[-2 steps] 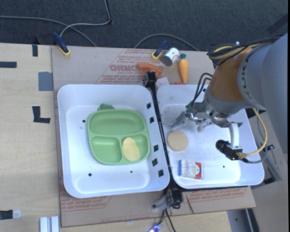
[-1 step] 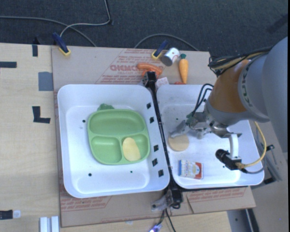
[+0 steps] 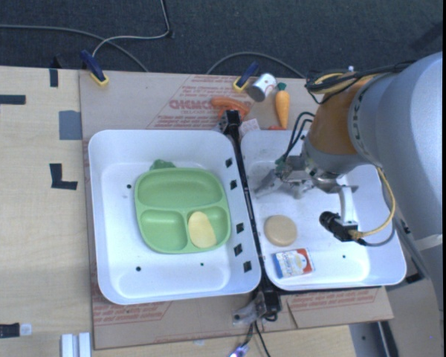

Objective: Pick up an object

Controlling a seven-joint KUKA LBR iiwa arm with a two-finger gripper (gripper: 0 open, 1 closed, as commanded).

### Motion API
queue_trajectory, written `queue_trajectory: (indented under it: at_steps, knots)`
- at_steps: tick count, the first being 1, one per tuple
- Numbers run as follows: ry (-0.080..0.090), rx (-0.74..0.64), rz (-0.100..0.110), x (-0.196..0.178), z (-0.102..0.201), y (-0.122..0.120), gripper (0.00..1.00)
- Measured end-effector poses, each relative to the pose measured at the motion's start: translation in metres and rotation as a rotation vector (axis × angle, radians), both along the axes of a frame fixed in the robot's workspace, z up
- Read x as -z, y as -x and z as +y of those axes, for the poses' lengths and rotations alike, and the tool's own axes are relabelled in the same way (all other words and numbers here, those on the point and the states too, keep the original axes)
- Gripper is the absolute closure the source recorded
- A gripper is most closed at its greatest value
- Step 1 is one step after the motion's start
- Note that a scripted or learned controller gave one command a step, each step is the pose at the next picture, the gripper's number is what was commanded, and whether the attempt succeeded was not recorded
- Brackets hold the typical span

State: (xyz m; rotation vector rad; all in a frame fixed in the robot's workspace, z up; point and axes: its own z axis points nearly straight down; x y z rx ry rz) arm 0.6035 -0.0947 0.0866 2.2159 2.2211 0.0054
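Nothing has been picked up yet, as far as the view shows: the gripper (image 3: 282,178) sits low in the right bin (image 3: 386,270) with its fingers spread open and nothing between them. The nearest candidates lie on that bin's floor, a round tan cookie (image 3: 281,230) just below the gripper and a small red-and-white packet (image 3: 291,262) below the cookie. The whole pick is left: reaching one, closing, lifting.

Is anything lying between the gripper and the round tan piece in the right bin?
Nothing visible does. The gripper sits above bare white floor of the right bin, and the round tan piece lies just below it in the view, uncovered.
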Motion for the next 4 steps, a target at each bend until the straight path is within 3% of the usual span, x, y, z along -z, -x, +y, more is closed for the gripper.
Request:
queue_trajectory:
  at_steps: [1,3,4]
  knots:
    - [0.001,0.0,0.0,0.0,-0.029,-0.041,0.0]
    - [0.001,0.002,0.001,0.0,-0.001,0.081,0.0]
    - [0.001,0.003,0.002,-0.009,-0.002,0.081,1.0]
